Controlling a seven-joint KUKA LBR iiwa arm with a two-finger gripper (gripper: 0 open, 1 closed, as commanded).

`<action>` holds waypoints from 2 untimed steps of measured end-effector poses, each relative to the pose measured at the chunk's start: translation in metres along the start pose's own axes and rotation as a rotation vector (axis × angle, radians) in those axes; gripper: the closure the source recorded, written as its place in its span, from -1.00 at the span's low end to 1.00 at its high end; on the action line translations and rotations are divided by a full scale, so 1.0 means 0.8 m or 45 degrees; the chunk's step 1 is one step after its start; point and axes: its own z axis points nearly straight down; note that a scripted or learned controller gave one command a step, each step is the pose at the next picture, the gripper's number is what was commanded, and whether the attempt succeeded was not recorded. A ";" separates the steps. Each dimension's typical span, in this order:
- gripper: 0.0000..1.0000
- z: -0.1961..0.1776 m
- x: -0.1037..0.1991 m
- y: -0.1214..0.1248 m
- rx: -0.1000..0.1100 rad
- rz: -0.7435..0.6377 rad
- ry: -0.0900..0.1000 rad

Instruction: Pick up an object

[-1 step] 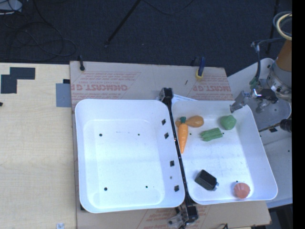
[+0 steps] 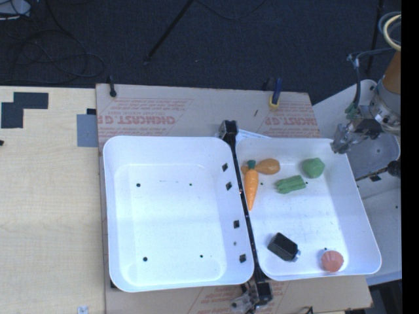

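Observation:
The right bin [image 2: 357, 201] holds several objects. A carrot [image 2: 251, 187] lies by the divider, with an orange oval piece [image 2: 268, 167] next to its top. A long green vegetable [image 2: 290, 185] and a rounder green one [image 2: 313, 167] sit toward the back. A black block [image 2: 283, 247] and a pinkish-red ball [image 2: 332, 261] rest near the front edge. My gripper [image 2: 342, 142] hangs at the far right, just outside the right bin's back corner, with nothing seen in it.
The left bin [image 2: 118, 208] stands beside the right one on a cardboard sheet [image 2: 170, 113]. A black divider strip [image 2: 237, 195] runs between the bins. A blue and yellow clamp [image 2: 275, 94] grips the cardboard's back edge. Cables trail over the dark floor behind.

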 end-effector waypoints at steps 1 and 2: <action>1.00 -0.039 0.067 -0.031 0.001 0.000 0.002; 1.00 -0.182 0.184 -0.072 -0.011 -0.009 0.001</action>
